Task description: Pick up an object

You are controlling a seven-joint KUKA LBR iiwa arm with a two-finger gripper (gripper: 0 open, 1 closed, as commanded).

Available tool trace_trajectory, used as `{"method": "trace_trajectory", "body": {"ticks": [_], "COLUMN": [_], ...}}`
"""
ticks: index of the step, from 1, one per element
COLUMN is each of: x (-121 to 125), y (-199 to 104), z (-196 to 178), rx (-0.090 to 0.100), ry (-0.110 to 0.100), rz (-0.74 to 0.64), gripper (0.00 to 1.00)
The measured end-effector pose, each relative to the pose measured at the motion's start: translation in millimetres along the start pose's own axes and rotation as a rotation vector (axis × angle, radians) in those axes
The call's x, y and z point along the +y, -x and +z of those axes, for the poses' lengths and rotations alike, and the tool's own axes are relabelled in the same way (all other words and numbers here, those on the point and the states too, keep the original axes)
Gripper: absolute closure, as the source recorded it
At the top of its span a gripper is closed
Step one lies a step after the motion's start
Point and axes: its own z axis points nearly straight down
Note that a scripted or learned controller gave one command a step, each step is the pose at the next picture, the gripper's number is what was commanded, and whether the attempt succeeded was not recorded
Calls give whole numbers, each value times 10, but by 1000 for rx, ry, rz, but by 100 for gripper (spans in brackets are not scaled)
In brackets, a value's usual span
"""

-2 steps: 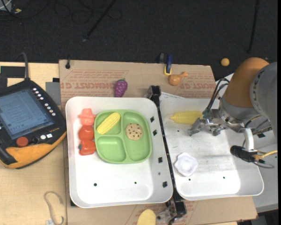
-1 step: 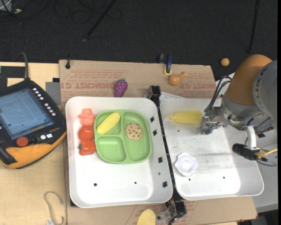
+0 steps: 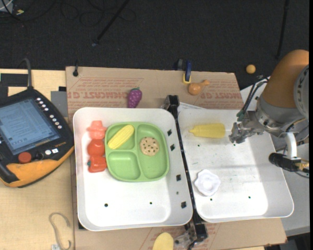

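Two white bins (image 3: pixel 94 212) — one green tray (image 3: pixel 130 171), one cookie (image 3: pixel 149 146); end effector (image 3: pixel 237 135) state unclear.

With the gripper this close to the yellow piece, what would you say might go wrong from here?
1. The gripper sits beside the yellow piece's end, not over it, so it could push it aside.
2. The piece lies near the right bin's back wall, so the fingers may catch the rim.
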Motion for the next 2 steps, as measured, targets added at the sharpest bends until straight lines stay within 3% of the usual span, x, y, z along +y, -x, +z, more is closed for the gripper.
{"method": "trace_trajectory", "body": {"ticks": [1, 2], "x": [-28, -28], "y": [-5, 19], "z": [-632, -871], "rx": [0, 1], "ry": [2, -1], "rz": [-2, -1], "gripper": [100, 100]}}
